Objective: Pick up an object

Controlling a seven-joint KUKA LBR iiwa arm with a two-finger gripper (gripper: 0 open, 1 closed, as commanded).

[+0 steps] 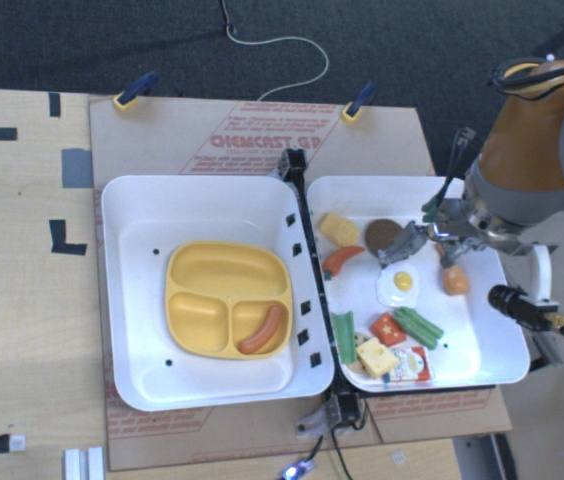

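Observation:
My gripper (425, 248) hangs over the upper middle of the right bin (492, 353), with the fingers spread open and nothing between them. One finger (400, 248) points left, close to a brown round piece (384, 234). Just below the gripper lie a fried egg (398, 286) and an orange ball-shaped piece (455, 281). A yellow chunk (339, 230) and a red-orange pepper (342, 259) lie to the left, by the bin's inner wall. A green stick (343, 335), a red piece (386, 329), a green piece (419, 325), a cheese wedge (376, 356) and a packet (409, 368) crowd the bin's front.
The left bin (132, 268) holds a yellow divided plate (224, 268) with a sausage (262, 330) in its right front compartment. A black divider (307, 268) runs between the bins. A black fitting (522, 306) sticks out at the right bin's right rim.

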